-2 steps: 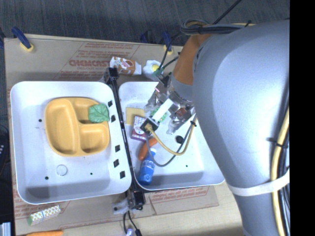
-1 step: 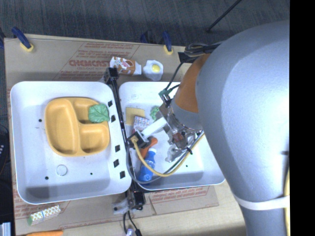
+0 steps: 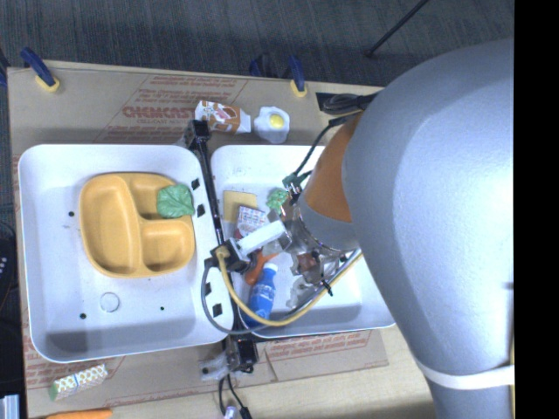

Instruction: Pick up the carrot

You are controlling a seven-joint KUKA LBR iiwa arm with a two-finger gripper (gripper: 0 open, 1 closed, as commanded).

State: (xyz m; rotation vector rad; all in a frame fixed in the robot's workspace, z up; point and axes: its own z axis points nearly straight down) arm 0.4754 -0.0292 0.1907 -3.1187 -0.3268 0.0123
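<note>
Gripper point(image 3: 262, 256) down in right bin point(image 3: 371, 308), low over clutter; finger state impossible to tell, wrist blocks view. Carrot point(image 3: 254, 274), orange sliver, seemingly just beneath gripper, touching blue bottle point(image 3: 262, 293). Yellow tray point(image 3: 131, 225) with green leaf point(image 3: 175, 201) in left bin point(image 3: 48, 234).

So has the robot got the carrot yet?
Not yet, as far as the view shows. Done: the arm has reached down into the right bin, its gripper low among the items. In hand: nothing visibly held. Left: gripping and lifting the carrot, whose orange bit lies beside the blue bottle.
</note>
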